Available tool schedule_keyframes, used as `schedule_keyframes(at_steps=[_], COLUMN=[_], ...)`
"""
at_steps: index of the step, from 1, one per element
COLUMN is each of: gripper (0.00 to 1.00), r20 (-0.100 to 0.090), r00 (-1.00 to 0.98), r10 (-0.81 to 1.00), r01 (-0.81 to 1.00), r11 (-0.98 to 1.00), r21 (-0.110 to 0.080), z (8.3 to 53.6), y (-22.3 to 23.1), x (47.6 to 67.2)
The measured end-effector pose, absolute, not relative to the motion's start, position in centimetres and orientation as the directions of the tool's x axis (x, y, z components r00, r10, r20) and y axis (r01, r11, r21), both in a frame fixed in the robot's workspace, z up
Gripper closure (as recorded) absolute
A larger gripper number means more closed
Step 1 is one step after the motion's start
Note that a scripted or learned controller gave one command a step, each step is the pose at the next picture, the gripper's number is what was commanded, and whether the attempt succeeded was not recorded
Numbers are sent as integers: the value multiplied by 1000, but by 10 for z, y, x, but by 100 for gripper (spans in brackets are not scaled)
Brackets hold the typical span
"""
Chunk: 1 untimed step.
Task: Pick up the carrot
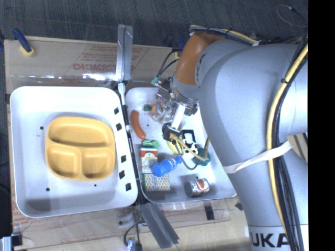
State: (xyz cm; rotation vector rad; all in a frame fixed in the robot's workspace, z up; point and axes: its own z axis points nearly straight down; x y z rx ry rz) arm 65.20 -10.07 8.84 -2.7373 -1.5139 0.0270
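In the camera view, the gripper (pixel 163 107) is seen lowered into the upper part of the right bin (pixel 137 95), below the arm's orange band. Whether it is open or closed cannot be told from this angle, and nothing can be seen held in it. A small orange and green thing (pixel 148 109) is seen just beside the gripper on the view's left; whether it is touched cannot be told.

The carrot (pixel 138 125), taken to be the long orange-red piece, is seen lying on the floor of the right bin, close to the wall shared with the left bin (pixel 31 192). It lies down and to the view's left of the gripper, near it but apart from it.

Below the carrot a green and red carton (pixel 149 149) is seen, with a blue bottle (pixel 166 166) just beside it and a patterned packet (pixel 156 182) under both. A can (pixel 197 186) lies near the bin's lower edge. A yellow compartment tray (pixel 80 146) is seen resting in the left bin.
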Motion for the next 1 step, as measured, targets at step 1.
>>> schedule_keyframes(at_steps=[1], gripper=[100], r20=[-1], r00=[736], r10=[677], r01=[677], r11=[-736], r21=[-3], z=[192], y=[-33], x=[657])
